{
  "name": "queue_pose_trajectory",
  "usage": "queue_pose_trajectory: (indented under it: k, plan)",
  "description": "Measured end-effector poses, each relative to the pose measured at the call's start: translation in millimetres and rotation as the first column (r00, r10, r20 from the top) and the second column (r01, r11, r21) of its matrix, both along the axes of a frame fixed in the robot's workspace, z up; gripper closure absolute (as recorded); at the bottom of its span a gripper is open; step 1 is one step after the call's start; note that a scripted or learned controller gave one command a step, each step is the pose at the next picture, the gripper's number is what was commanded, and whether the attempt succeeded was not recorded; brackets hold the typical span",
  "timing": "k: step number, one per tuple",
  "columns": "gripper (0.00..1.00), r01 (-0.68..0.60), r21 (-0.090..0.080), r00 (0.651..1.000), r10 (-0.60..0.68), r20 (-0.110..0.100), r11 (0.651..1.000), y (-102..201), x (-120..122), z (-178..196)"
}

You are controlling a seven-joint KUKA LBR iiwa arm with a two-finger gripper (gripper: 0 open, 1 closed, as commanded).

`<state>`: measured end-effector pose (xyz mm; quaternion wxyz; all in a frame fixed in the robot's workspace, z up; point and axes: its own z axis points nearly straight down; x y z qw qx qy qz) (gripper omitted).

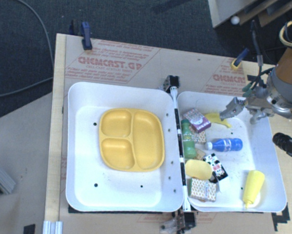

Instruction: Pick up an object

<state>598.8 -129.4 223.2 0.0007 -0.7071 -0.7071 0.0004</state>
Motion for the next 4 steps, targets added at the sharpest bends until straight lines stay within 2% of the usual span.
queue_pose_trajectory:
  k: [1, 2, 3, 4]
  plan:
    - [0.00, 0.001, -0.002, 1.000, 0.000, 0.015, 1.000, 7, 36, -116]
    - [0.00, 0.002, 0.007, 1.000, -0.002, -0.016, 1.000, -36, 66, -137]
    - [0.00, 0.000, -0.002, 1.000, 0.000, 0.005, 1.000, -61, 68, -69]
    - [0.00, 0.000, 0.000, 1.000, 0.000, -0.001, 1.000, -72, 58, -139]
